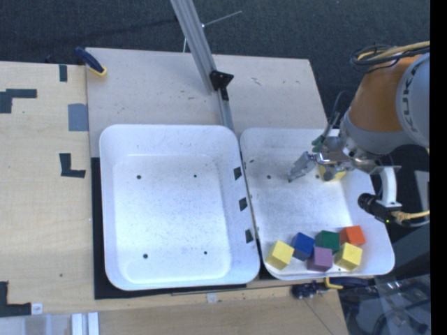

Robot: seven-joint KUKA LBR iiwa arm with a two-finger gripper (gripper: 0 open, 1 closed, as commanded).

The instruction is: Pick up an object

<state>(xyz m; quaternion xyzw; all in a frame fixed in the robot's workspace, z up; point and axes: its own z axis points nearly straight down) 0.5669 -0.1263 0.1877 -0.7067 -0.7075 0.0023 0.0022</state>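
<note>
The right bin (279,145) holds several small coloured blocks bunched at its front edge: a yellow one (281,254), a blue one (303,245), a green one (326,240), a purple one (322,257), an orange one (353,235) and a second yellow one (350,256). My gripper (313,167) hangs low over the right bin's far middle, well behind that cluster. A small yellow thing (336,175) shows right beside the gripper, partly hidden by the wrist. Whether it is gripped I cannot make out.
The left bin (112,152) lies next to the right one, across a raised divider. A slanted metal pole (199,40) crosses the bench behind the bins. The grey and orange arm (380,110) overhangs the right bin's far right corner.
</note>
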